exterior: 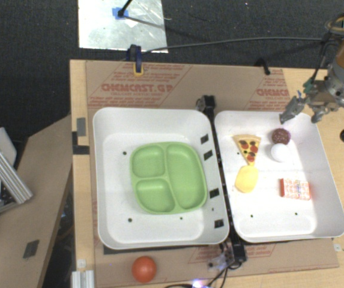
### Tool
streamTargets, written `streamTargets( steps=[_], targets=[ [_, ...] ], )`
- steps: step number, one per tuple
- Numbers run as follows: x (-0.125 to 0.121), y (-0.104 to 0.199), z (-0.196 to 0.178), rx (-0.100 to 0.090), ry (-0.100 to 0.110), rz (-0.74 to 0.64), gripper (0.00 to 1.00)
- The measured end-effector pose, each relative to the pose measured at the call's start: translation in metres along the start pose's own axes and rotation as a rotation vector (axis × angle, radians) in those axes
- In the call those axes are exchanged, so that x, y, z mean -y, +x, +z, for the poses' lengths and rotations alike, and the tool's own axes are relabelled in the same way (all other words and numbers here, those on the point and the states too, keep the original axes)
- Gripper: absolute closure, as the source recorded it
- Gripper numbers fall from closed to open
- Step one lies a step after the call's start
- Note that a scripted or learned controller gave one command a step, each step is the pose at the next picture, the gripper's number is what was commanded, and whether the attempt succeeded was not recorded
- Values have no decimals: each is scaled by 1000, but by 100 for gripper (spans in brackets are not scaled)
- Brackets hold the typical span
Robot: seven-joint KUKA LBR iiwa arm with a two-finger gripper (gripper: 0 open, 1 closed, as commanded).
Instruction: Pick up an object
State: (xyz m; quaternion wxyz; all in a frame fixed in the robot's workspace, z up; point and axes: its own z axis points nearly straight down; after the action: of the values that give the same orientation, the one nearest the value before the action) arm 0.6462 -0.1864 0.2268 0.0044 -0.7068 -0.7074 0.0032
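objects for picking lie in the right bin point(322, 218), in the right half of the frame: a pizza slice point(247, 146) near its upper left, a yellow lemon-like piece point(247, 179) just below the slice, a dark red ball point(281, 136) toward the upper middle with a white ball point(279, 152) touching its lower side, and a small red-and-white packet point(295, 189) lower right of them. the hand point(305, 109) hangs at the upper right of the frame, over the bin's top right corner, above and right of the dark red ball. its two fingers are spread apart, one tip point(287, 114) pointing down-left toward the ball, the other further right; nothing sits between them and they touch no object. the left bin point(108, 161) holds a green divided tray point(168, 177). an orange ball point(143, 269) rests on the desk point(178, 80) at the bottom of the frame, outside both bins.
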Motion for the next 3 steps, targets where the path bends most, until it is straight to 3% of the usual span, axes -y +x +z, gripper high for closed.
streamTargets(
  steps=[1,3],
  targets=[
    [-2,1,-9,2,-13,-3,0],
    [-6,2,93,3,-12,-4,0]
  ],
)
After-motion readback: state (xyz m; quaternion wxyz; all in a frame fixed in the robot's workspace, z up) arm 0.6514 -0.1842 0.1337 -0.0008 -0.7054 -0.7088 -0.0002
